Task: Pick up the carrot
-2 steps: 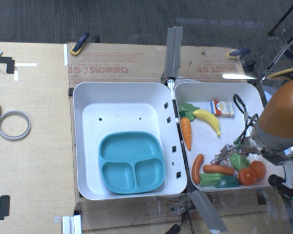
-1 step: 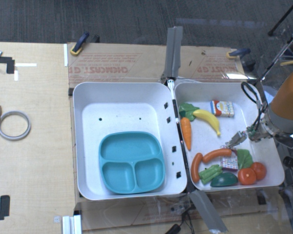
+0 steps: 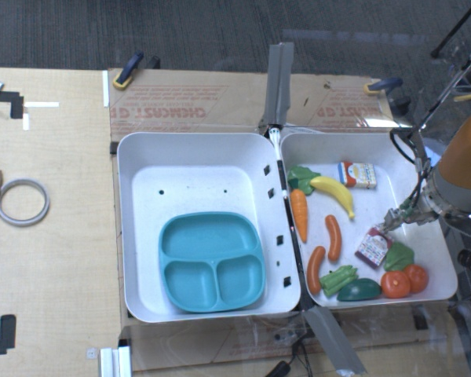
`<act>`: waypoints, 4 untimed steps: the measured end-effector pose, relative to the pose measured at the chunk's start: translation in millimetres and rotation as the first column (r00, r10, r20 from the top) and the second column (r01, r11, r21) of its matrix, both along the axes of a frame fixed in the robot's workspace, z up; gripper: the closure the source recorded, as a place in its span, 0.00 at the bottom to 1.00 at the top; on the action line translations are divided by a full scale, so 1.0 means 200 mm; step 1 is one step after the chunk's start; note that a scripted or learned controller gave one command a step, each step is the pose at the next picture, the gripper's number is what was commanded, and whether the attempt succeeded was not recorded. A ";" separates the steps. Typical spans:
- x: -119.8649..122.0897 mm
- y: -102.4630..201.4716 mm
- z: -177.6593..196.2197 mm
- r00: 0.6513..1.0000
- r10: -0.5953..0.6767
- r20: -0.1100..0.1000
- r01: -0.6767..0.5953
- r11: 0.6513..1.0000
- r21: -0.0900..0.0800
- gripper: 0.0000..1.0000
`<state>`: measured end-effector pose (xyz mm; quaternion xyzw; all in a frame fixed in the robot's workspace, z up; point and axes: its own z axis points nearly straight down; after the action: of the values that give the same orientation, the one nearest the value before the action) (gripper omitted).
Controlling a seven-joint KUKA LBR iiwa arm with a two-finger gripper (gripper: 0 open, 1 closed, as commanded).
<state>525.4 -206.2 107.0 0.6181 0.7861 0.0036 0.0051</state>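
1. Carrot (image 3: 299,214) lies in the right bin (image 3: 377,141), close to its left wall at about nine o'clock, its green top (image 3: 301,179) pointing toward twelve o'clock and its tip toward six
2. Gripper (image 3: 392,221) sits over the right half of that bin, toward three o'clock, well apart from the carrot; its tip is just above a small red-and-white packet (image 3: 372,248)
3. Fingers are too small and blurred to judge, so I cannot tell whether they are wide or narrow, and nothing can be made out between them
4. Banana (image 3: 335,194) lies just at two o'clock from the carrot, with a small carton (image 3: 357,174) beyond it toward twelve o'clock
5. Two sausages (image 3: 333,236) lie at four and five o'clock from the carrot, one nearly upright, the other tilted near the bin's front
6. Tomato (image 3: 396,283) and other green vegetables (image 3: 358,290) crowd the bin's front right corner
7. Left bin (image 3: 141,210) holds a blue divided plate (image 3: 212,259) in its front half
8. Tape roll (image 3: 20,202) rests on the wooden surface (image 3: 55,289) at nine o'clock of the bins
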 end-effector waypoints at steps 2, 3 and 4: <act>0.67 -0.08 0.44 0.888 -0.459 -0.011 0.459 0.888 -0.001 1.00; 0.67 -0.02 0.49 0.715 -0.699 -0.012 0.699 0.715 -0.002 1.00; 0.67 0.01 0.39 0.486 -0.874 -0.014 0.874 0.486 -0.003 1.00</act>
<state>658.5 -205.2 184.2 0.9312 0.3645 -0.0019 -0.0005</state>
